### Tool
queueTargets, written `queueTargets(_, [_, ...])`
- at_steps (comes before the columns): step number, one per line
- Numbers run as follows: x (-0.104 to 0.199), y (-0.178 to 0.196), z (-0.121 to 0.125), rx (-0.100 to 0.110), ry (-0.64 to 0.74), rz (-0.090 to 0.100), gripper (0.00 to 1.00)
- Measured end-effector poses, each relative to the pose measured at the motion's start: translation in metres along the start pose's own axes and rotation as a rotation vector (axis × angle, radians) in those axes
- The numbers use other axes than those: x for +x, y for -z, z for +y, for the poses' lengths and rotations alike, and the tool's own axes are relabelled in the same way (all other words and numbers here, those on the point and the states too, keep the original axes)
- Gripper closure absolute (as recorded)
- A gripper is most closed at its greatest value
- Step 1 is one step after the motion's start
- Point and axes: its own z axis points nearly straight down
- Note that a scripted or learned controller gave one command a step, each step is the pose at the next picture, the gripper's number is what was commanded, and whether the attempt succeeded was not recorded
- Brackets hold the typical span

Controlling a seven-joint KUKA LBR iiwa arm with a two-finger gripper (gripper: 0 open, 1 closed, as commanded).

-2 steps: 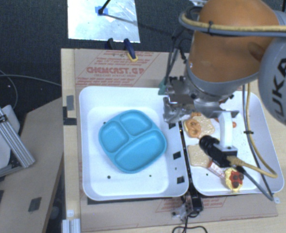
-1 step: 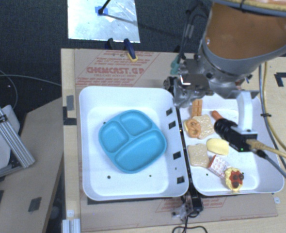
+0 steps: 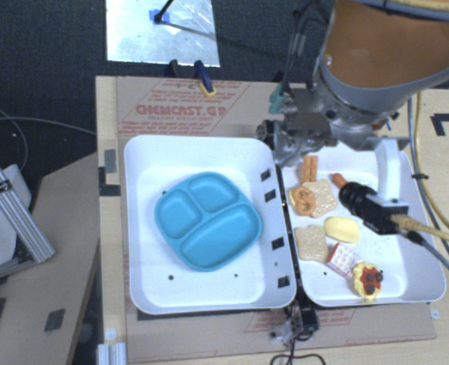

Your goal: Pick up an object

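A robotics lab — a grey-and-orange arm (image 3: pixel 392 44) over white bins (image 3: pixel 209 147) on a cardboard-topped bench (image 3: pixel 179 105), loose cables (image 3: pixel 4 120) around.

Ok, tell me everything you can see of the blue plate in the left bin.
The blue plate is a rounded-square divided plate that looks like matte plastic, light blue all over. Raised ridges split it into three compartments: two smaller ones toward the far side and one long one along the near side. It lies flat, right way up and turned at a slant, near the middle of the left bin. It touches only the bin floor.
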Motion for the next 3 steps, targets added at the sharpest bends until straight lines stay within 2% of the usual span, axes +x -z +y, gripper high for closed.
queueTargets(1, [-0.001, -0.086, -0.002, 0.012, -0.013, -0.004, 1.0])
queueTargets(2, [0.0, -0.07, 0.0, 0.001, -0.008, 0.0, 1.0])
queueTargets(3, [-0.067, -0.09, -0.002, 0.003, -0.017, -0.002, 1.0])
